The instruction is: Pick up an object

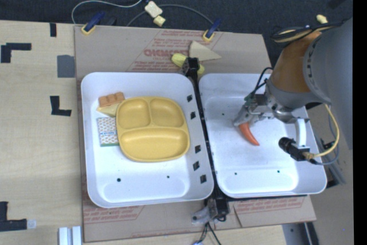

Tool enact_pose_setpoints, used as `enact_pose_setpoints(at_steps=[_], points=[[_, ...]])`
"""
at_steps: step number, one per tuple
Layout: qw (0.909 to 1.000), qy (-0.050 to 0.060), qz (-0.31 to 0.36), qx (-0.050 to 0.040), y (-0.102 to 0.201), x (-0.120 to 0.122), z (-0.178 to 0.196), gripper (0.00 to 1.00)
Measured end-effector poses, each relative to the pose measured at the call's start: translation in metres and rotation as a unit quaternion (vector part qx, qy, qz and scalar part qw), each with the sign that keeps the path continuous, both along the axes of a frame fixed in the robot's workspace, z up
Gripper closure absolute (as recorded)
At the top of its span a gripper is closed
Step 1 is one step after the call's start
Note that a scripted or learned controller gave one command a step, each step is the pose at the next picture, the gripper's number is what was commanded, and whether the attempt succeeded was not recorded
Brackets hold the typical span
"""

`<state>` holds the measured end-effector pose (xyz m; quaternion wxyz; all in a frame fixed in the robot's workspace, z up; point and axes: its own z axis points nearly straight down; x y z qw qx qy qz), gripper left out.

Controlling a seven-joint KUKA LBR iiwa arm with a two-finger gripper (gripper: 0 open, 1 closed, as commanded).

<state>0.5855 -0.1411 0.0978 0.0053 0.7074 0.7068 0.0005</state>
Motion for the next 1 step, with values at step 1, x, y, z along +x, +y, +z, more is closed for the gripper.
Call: enact_pose_setpoints(at_steps=[1], points=[[1.0,-0.003,0.006,0.0041,0.0848,0.0818,0.0931,1.0]])
